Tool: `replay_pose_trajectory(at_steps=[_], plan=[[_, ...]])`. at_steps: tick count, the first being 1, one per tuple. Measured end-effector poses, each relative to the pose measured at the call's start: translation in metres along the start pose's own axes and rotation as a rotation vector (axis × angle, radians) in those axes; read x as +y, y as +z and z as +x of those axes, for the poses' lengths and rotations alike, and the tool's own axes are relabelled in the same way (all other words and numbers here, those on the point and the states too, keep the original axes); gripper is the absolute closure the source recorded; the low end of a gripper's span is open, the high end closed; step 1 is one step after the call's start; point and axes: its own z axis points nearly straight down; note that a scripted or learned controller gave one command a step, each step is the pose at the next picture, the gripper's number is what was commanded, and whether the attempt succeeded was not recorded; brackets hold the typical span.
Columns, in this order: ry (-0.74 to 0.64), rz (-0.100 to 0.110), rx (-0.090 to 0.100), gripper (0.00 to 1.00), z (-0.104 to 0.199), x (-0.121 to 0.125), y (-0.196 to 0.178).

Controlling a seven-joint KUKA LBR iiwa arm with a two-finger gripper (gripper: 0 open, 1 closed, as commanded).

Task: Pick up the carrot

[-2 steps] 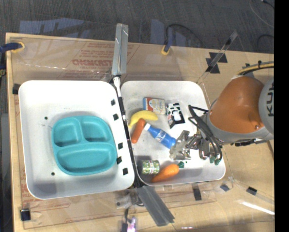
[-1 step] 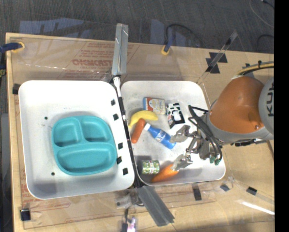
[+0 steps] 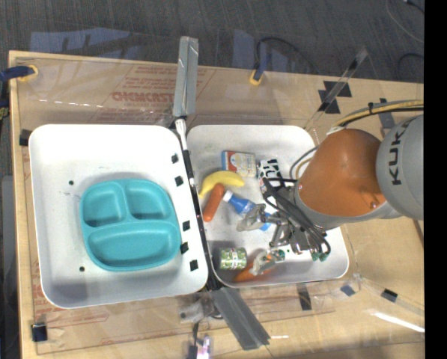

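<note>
Long orange carrot (image 3: 213, 203) lies in right white bin (image 3: 245, 134), just beside yellow banana (image 3: 222, 181). Gripper (image 3: 268, 234) low over clutter nearby; finger state: cannot tell. Approach carrot's midsection, clear of banana.

The arm (image 3: 358, 178) is being cut off by the picture's right edge. The right bin's (image 3: 230, 137) right part is being hidden beneath the arm. The carrot (image 3: 247, 274), lying by that bin's near wall, is being partly covered by the gripper (image 3: 272, 254), whose fingers are being blurred beyond telling.
</note>
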Motion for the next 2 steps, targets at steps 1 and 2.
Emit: replay_pose_trajectory(at_steps=[1, 2], plan=[[0.507, 0.000, 0.000, 0.00, -0.019, 0.047, 0.001], [0.298, 0.000, 0.001, 0.00, 0.001, -0.002, 0.014]])
